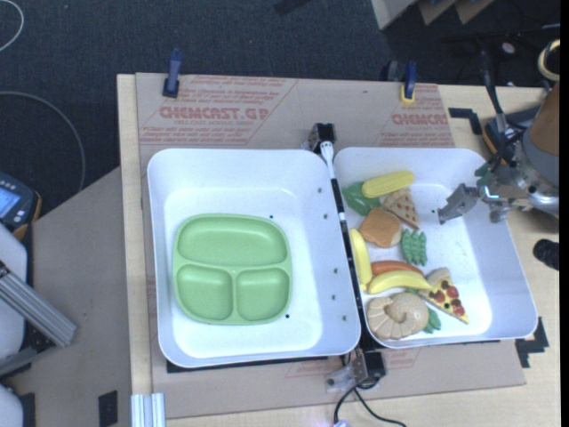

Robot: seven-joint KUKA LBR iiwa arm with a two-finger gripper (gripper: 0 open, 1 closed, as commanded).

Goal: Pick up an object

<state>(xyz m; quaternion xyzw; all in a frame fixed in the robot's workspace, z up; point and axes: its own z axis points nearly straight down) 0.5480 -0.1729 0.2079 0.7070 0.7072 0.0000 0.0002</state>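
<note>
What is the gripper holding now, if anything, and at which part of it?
Nothing is held. The gripper hangs over a bare part of the right bin, apart from the toy foods, with nothing between its fingers.

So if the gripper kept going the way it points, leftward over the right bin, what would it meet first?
Probably the waffle piece; the gripper aims left and slightly down toward it. Its height is unclear, so it might pass above.

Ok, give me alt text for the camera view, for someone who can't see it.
A robot hand hovers over the right bin, beside a pile of toy food including corn, banana and pizza. The left bin holds a green divided tray.
</note>
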